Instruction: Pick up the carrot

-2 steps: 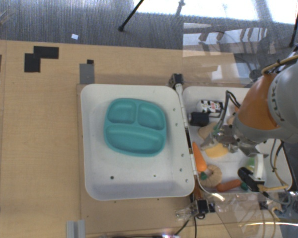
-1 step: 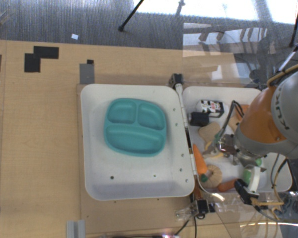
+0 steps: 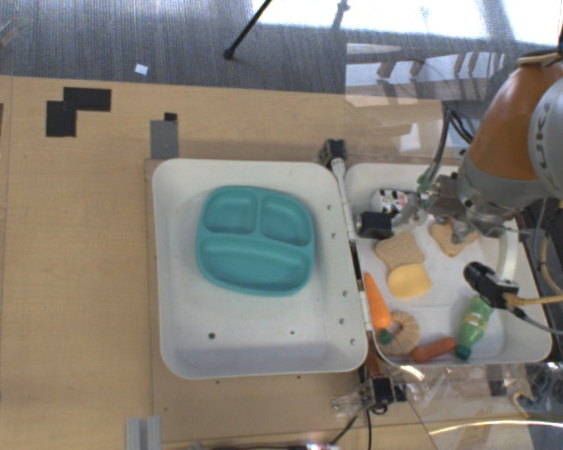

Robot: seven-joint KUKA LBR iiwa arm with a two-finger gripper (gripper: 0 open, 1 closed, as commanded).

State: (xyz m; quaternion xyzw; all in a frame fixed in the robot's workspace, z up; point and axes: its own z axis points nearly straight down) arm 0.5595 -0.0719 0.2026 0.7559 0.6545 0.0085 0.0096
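Camera view shows the carrot (image 3: 376,301) against the right bin's (image 3: 535,350) left wall, so we should descend carefully there.

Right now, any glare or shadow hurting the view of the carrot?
Camera view: sunlight stripes wash out the floor at the top, and glare streaks sit on the clear sheet above the right bin. The carrot lies evenly lit against that bin's left wall, sharp enough to see. The gripper area is dim and cluttered.

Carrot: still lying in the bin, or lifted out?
In the bin. The carrot lies flat along the right bin's left wall, apart from the gripper.
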